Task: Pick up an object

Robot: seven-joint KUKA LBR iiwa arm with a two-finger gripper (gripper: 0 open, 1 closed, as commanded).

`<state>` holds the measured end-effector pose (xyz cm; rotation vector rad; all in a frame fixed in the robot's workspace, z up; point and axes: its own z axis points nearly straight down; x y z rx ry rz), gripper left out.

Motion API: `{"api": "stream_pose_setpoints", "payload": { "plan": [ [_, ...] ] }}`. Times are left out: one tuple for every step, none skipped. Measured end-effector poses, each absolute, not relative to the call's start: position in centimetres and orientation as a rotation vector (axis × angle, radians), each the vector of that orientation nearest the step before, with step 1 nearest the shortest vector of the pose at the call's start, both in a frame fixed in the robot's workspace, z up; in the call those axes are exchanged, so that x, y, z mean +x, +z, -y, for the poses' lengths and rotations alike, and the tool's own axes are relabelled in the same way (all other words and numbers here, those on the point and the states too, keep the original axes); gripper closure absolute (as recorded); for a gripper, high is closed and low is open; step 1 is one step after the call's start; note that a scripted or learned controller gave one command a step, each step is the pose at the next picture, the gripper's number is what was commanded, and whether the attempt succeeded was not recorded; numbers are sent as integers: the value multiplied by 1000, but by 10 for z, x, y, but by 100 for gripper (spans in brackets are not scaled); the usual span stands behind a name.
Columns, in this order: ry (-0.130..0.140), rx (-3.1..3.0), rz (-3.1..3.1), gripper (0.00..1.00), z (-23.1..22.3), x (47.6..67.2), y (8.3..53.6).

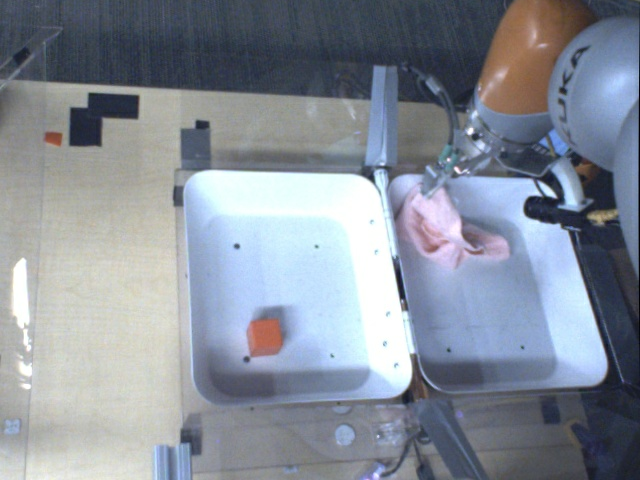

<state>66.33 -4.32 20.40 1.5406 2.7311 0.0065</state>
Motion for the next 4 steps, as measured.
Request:
{"api": "stream_pose_setpoints", "payload": {
  "plan": [
    [6,1438,-2783,100,48,670,205],
    [9,1567,-2709,100,56,667,283],
    [4,1317,-2846,100,71,670,207],
    [5,1317,-2845,0,71,670,208]
  ]
}}
